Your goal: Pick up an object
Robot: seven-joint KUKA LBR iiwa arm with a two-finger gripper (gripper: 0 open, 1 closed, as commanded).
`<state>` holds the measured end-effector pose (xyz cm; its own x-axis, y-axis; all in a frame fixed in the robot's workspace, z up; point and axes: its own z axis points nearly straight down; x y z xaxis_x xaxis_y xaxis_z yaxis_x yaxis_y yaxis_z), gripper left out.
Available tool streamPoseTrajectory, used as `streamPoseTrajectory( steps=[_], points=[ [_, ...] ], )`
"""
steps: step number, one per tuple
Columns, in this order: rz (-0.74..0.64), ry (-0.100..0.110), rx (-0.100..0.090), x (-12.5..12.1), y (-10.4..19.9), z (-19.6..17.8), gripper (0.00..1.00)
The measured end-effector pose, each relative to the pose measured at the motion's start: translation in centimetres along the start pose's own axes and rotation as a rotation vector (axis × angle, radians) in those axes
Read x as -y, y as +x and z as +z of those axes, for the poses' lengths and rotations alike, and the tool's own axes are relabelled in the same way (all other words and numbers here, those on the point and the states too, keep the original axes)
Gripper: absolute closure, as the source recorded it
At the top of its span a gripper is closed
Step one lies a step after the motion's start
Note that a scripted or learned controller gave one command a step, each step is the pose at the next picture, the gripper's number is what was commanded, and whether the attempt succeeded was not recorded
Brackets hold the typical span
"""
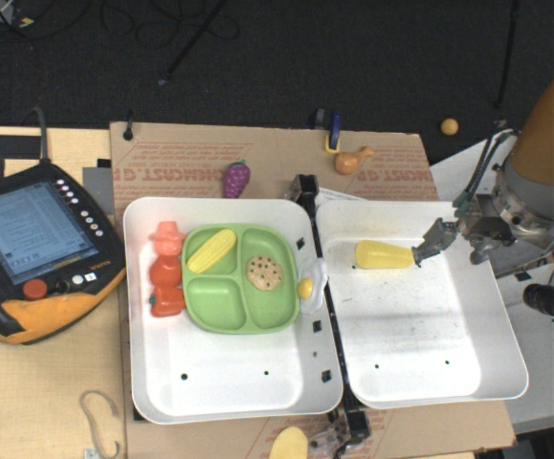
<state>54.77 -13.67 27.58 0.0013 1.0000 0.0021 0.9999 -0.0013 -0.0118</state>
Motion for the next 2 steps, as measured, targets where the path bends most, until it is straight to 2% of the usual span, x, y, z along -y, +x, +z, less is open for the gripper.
streamPoseTrajectory(
  steps=[1, 2],
  points=[
    [-0.002, -0.011, 0.002, -0.2, 0.0, -0.5, 0.0],
    [-0.003, -0.005, 0.001, -0.1, 0.4, 3.8, 0.0]
  ],
)
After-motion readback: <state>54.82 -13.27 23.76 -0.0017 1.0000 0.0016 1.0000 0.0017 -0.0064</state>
